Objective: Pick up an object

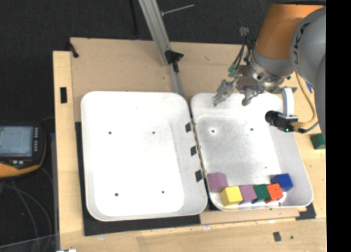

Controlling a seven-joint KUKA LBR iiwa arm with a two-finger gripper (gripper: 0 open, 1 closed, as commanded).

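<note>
Six blocks (249,192) along right bin's (258,136) near wall

The arm (290,26) is cut off by the right edge, so its base stays unseen. A green item (317,141) on the bench is clipped there too, and a green block (260,192) sits partly hidden behind its neighbours.
</note>
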